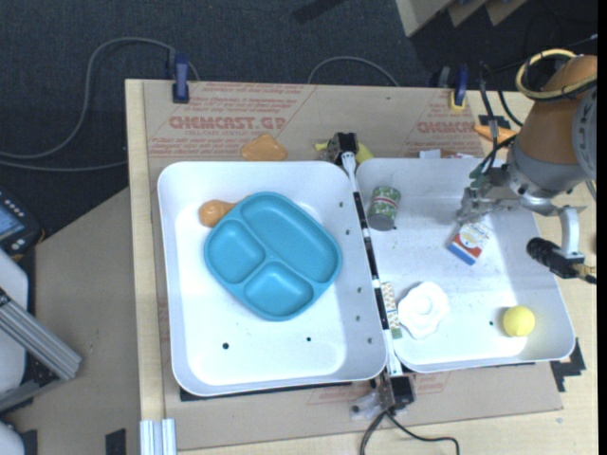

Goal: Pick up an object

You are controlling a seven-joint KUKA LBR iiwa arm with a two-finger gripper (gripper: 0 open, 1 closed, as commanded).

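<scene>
The arm [555,121] comes in from three o'clock over the right bin [531,349], and its gripper [477,209] hangs above the upper middle of that bin, directly over a small carton [469,244] printed in white, red and blue. The carton lies flat on the bin floor with its long axis running roughly from one o'clock to seven o'clock, the red and blue end toward seven o'clock and the paler end tucked under the gripper. The metal fingers [471,197] reach down to about the carton's upper end, but from this slant it cannot be told how far apart they stand or whether they grip the carton at all. At nine o'clock from the gripper a small can [384,207] with a green label stands near the bin's left wall. Toward six o'clock a crumpled white wrapper [422,308] lies near the bin's lower left corner, and a yellow ball [518,321] sits near the lower right corner, well apart from the carton. In the left bin [190,349] a blue divided tray [272,254] lies tilted, with an orange piece [214,212] touching its edge at ten o'clock. Another orange piece [263,148] rests on the bench [152,282] beyond the left bin.
</scene>
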